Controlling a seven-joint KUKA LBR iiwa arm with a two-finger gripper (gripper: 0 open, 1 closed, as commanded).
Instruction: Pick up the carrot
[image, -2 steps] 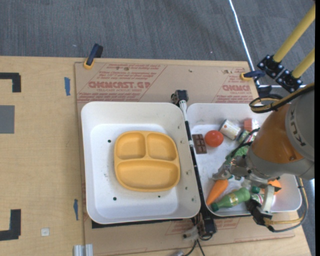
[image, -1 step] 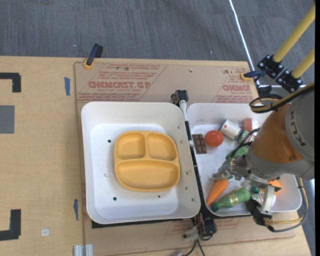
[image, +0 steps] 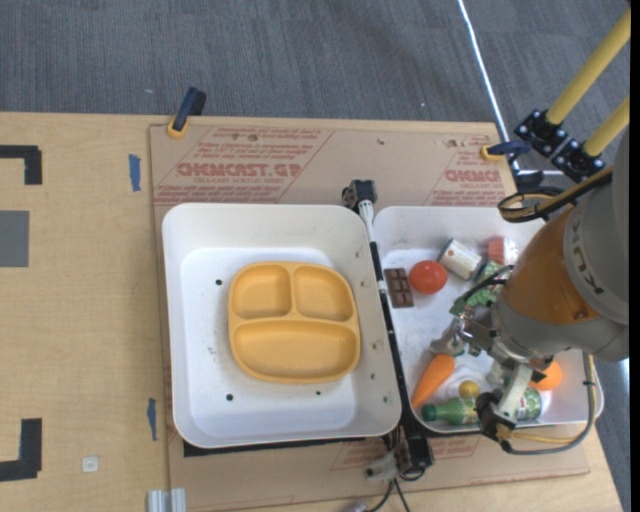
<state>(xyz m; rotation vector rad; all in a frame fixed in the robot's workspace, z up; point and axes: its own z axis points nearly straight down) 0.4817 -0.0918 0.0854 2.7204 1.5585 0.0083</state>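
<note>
Reaching in from the right, the grey arm (image: 590, 260) with its orange band (image: 545, 280) hangs low over the right bin (image: 420, 225), and its gripper (image: 470, 335) sits just above the toys near the bin's front half. Whether the claw is apart or together cannot be told — the wrist and cabling cover most of it from this angle.

The carrot (image: 434, 377) lies in the right bin, toward the front-left part, pointing its narrow end down and to the left. It rests just below and to the left of the gripper, close to it, but nothing shows it between the claw's parts. Just in front of the carrot lies a green bottle-like toy (image: 450, 410), and a small yellow piece (image: 468, 388) sits between them and the arm. Farther back in the same bin are a red tomato (image: 429, 276), a brown chocolate bar (image: 399, 287) beside the bin's left wall, and a white cylinder (image: 461, 258).

The left bin (image: 190, 330) holds a yellow divided plate (image: 293, 322) — three compartments, lying flat near the middle. Both bins stand on a sheet of printed cardboard (image: 250, 165) laid on the wooden bench (image: 80, 300).
</note>
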